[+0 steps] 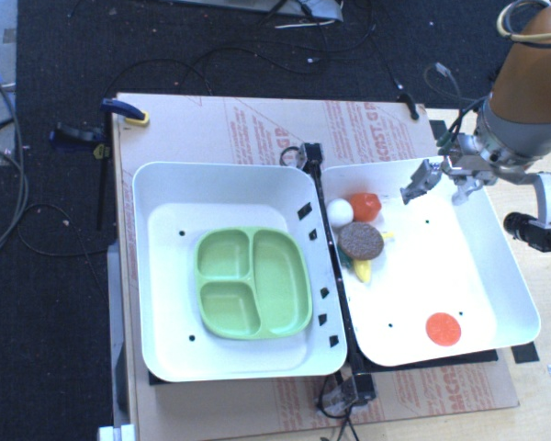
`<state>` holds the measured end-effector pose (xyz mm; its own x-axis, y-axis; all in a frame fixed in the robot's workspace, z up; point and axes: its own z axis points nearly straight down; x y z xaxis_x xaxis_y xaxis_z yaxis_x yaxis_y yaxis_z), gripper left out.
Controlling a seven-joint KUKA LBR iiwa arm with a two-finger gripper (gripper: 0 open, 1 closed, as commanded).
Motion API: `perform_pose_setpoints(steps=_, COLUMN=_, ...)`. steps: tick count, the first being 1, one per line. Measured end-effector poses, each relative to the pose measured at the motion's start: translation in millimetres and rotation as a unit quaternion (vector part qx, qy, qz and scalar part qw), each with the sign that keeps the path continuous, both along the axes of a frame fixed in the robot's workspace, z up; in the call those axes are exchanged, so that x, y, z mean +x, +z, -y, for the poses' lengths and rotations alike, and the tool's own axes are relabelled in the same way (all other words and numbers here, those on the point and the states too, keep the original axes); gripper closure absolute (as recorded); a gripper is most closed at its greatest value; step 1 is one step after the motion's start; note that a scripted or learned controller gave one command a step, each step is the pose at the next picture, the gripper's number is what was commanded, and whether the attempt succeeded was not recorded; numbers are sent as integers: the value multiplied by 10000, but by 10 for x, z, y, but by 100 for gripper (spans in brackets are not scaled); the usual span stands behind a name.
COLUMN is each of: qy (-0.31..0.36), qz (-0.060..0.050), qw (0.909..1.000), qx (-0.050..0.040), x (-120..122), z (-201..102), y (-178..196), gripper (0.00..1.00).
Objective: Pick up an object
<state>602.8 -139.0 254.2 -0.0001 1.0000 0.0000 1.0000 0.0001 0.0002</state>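
Nearest to us, at about five o'clock in the right bin (496,274), we see a flat orange disc (444,329) lying alone on the white floor, well apart from everything else. Further in, at the bin's nine o'clock side against the dividing wall, a small heap sits together: a brown speckled round piece (360,241) lies over a yellow item (363,269), with a white ball (339,212) and a red object (366,206) touching just behind it. The left bin (156,246) carries a green divided tray (253,283). Farthest back, at the right bin's one o'clock rim, the claw (438,179) hangs with nothing between its fingers; we cannot tell how far apart they stand. We judge the pick not yet begun: no object is lifted, and approach, descent, closing and raising are all left.
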Motion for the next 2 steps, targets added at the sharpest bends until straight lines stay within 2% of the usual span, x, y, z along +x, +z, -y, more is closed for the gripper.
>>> perform_pose_setpoints(steps=1, qy=5, qz=25, qw=10000, qx=-4, x=112, z=59, y=-1486, gripper=0)
perform_pose_setpoints(steps=2, qy=-3, qz=-1, qw=10000, qx=1, x=-248, z=-15, y=-1414, gripper=0)
